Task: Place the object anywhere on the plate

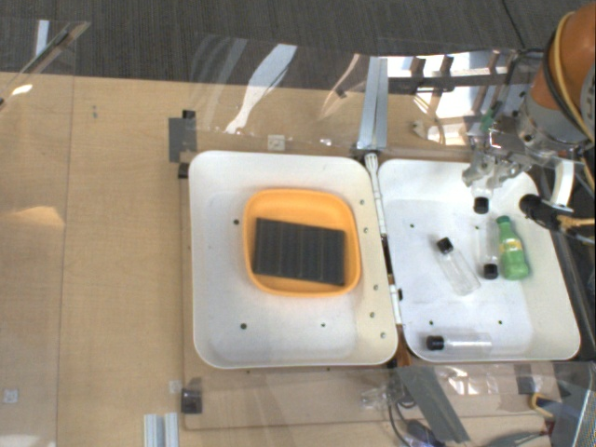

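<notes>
While the orange plate (303, 254) carries just a dark pad, the bottles (511, 248) lie unpicked; the hand (483, 170) hovers, grip unclear

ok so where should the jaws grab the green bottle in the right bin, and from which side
Probably around the middle of the green bottle, coming straight down from above. It lies on its side on the floor of the right bin, cap toward the far edge, so the round body is the widest free part. Close across its width; a clear bottle lies close on its left, so clearance there is tight.
</notes>
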You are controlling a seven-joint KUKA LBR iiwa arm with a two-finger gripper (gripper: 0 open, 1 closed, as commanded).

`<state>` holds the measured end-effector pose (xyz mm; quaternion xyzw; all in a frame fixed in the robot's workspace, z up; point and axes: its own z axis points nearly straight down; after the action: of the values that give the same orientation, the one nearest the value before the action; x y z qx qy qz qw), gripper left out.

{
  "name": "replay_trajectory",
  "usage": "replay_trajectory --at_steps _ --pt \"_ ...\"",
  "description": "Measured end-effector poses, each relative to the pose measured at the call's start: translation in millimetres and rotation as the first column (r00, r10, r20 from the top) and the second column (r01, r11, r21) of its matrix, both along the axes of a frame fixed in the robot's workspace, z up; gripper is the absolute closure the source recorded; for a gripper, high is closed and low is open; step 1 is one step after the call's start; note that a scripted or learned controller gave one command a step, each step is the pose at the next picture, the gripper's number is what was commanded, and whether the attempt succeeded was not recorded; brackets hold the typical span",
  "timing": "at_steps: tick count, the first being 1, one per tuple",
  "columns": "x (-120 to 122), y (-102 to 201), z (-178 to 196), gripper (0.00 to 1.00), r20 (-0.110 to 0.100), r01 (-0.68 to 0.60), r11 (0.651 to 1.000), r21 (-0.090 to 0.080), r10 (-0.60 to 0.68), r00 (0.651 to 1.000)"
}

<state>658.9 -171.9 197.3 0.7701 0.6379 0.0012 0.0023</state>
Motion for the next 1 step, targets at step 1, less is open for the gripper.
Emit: replay_trajectory --at_steps 1 --pt "11.2 59.9 0.9 1.00 -0.001 -0.140 0.990 0.001 0.140 0.990"
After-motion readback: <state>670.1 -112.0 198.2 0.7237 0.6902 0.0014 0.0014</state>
